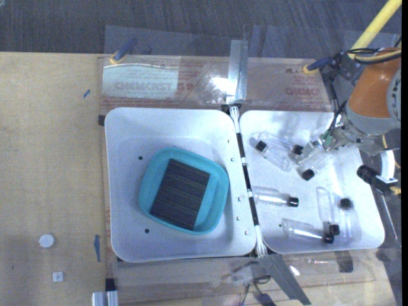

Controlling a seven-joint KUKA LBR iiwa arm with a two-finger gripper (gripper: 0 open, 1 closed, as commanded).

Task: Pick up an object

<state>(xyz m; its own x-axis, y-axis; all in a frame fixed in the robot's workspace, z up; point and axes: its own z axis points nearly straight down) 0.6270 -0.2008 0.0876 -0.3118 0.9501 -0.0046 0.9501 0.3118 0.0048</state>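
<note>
Several clear plastic bottles with black caps lie in the right bin (376, 231). One bottle (273, 153) is near the top left, one (275, 199) lies beside the middle wall, one (306, 231) is near the bottom, and one (326, 210) stands more upright beside it. The claw (320, 146) is low over the top part of this bin, among more bottles (315, 163). I cannot tell how wide it stands, or if it touches any bottle. The left bin (121, 190) has a blue tray (213, 187) with a dark ribbed block (180, 193) inside.
</note>
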